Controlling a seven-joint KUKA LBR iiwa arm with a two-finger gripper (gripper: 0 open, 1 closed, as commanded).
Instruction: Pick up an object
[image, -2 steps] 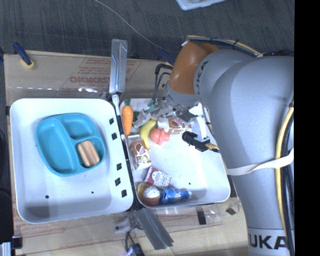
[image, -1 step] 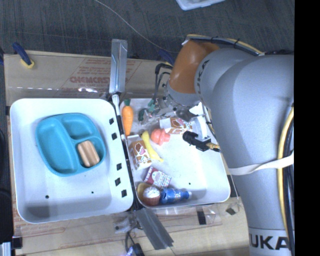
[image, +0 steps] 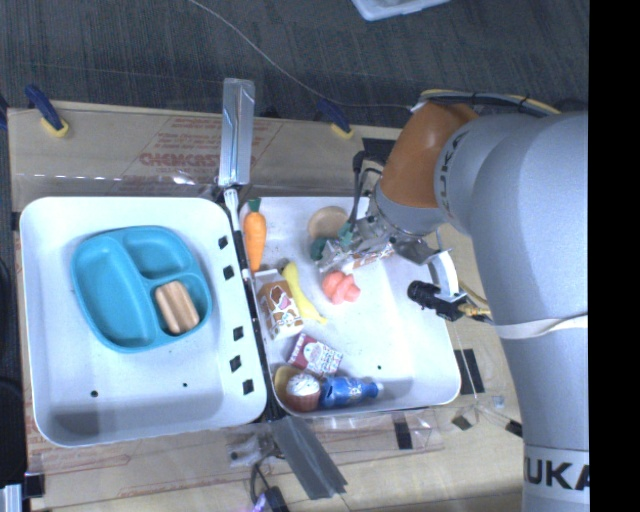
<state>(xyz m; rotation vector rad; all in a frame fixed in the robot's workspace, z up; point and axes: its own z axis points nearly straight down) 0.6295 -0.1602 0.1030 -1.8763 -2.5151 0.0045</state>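
Worktop (image: 120, 140) with two white bins | gripper (image: 352, 250) low in right bin (image: 420, 340), can't tell its grip | pink toy (image: 342, 287) just near it, beside banana (image: 300, 292) | step: reaching down | next: close on toy, then lift up

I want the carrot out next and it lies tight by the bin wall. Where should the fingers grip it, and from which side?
Probably at the thick orange middle of the carrot, coming straight down from above. It lies lengthwise along the right bin's left wall, green top toward the far end, so the fingers would close across its width. The wall side looks tight for a finger, so this is uncertain.
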